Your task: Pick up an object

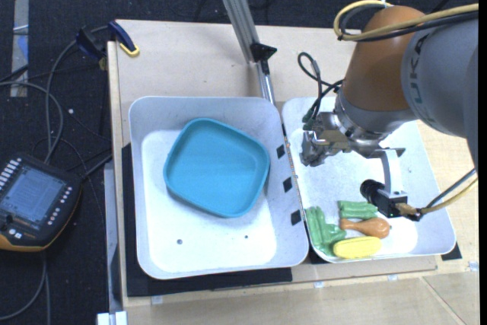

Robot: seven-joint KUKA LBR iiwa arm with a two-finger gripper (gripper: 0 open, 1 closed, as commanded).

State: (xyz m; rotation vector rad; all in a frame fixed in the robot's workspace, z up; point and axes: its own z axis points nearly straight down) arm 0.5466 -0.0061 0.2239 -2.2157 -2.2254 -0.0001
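Blue plate point(217, 177) in left bin, toy food point(348, 228) in right

"UK" lettering on the arm point(426, 72)

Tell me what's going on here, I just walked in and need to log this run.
A grey KUKA arm with an orange band reaches in from the right, its gripper hanging over the upper left part of the right shallow white bin. Nothing is visibly held. A yellow plastic piece, a brown drumstick-shaped toy and green plastic pieces lie at that bin's near edge. The left shallow white bin holds a blue square plastic plate.
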